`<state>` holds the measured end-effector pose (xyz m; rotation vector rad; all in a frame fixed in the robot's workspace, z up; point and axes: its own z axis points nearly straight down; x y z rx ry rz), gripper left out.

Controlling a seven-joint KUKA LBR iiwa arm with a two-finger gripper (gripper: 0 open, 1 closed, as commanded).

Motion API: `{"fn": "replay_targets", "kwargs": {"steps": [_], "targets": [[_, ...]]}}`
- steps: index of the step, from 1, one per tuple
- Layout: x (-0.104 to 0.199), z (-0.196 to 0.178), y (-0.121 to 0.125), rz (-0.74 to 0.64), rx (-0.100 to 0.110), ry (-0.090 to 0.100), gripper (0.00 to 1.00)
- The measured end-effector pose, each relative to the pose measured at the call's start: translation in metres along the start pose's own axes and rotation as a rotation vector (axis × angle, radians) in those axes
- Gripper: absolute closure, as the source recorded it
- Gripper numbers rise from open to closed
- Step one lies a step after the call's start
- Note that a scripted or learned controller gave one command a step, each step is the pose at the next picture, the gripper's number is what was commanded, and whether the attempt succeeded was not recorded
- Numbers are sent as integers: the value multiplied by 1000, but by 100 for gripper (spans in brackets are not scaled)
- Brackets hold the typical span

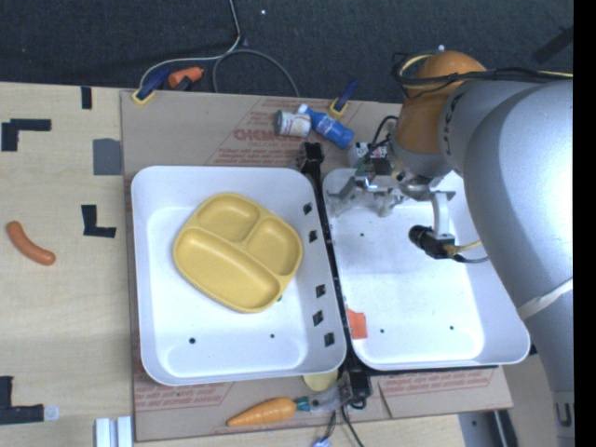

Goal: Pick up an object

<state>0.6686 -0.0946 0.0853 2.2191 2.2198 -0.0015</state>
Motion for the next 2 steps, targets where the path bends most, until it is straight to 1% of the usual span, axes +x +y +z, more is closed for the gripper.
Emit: {"fn": "replay_targets", "kwargs": {"steps": [1, 2], "targets": [[-3, 0, -9, -1, -1, 0, 0], [-3, -6, -21, 0, 4, 1, 0]]}}
